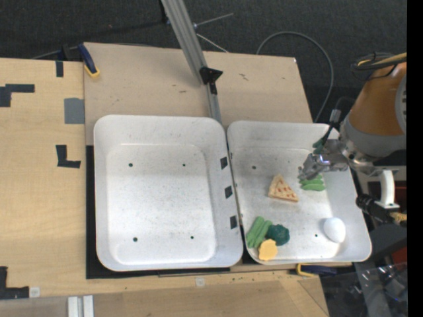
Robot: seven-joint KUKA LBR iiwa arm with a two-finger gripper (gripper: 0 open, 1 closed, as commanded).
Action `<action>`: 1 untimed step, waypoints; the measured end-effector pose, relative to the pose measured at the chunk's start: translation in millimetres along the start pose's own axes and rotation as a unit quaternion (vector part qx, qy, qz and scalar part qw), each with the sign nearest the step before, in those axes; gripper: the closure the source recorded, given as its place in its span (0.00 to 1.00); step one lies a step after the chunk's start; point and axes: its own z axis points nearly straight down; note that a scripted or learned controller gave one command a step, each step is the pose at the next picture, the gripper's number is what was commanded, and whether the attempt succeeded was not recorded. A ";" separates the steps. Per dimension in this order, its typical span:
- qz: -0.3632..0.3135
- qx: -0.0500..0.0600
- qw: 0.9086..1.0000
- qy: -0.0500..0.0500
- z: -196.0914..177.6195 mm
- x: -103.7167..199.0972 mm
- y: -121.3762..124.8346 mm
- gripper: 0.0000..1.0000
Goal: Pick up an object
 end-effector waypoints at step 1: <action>0.000 0.001 1.000 0.000 -39.8 0.2 1.2 1.00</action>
